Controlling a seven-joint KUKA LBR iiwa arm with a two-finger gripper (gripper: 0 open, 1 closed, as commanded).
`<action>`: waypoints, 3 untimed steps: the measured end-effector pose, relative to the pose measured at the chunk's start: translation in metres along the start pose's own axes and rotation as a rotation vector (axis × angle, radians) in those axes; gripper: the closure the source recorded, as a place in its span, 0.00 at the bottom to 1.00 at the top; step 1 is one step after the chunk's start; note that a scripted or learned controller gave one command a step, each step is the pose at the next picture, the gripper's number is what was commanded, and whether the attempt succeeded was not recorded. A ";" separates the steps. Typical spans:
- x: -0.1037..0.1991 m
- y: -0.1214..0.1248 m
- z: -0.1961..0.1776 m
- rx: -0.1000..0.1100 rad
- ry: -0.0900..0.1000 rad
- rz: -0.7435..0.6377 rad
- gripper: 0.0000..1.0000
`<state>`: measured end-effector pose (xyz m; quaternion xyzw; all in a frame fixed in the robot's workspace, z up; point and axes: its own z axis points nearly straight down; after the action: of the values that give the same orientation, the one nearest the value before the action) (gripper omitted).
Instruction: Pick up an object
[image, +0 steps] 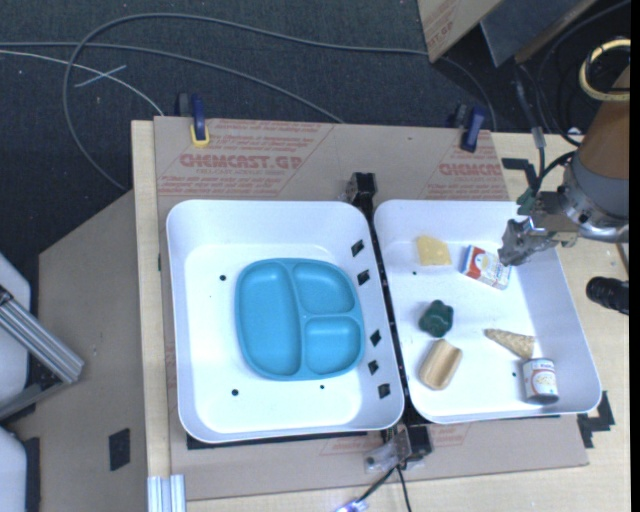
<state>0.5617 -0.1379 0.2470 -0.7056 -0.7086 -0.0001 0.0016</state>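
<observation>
The right bin (560, 300) holds several small objects: a yellow cheese wedge (432, 250), a red and white carton (485, 267), a dark green lump (436, 318), a tan bread roll (439, 364), a cone-shaped pastry (511, 342) and a small can (541, 380). My gripper (519, 242) hangs at the bin's far right, just above and right of the carton. Its fingers are small and dark against the bin, and nothing shows between them.
The left bin (200, 240) holds a blue divided plate (299, 317). Black clips run along the divider between the bins (372, 290). Blue clamps (199, 118) hold the cardboard base at the back. Cables lie on the dark floor beyond.
</observation>
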 end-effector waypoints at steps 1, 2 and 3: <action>0.052 0.003 -0.006 -0.001 0.000 0.000 1.00; 0.108 0.008 -0.008 -0.002 -0.001 -0.001 1.00; 0.155 0.000 -0.007 0.000 -0.001 0.001 1.00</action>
<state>0.5606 0.0169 0.2544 -0.7058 -0.7084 0.0003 0.0015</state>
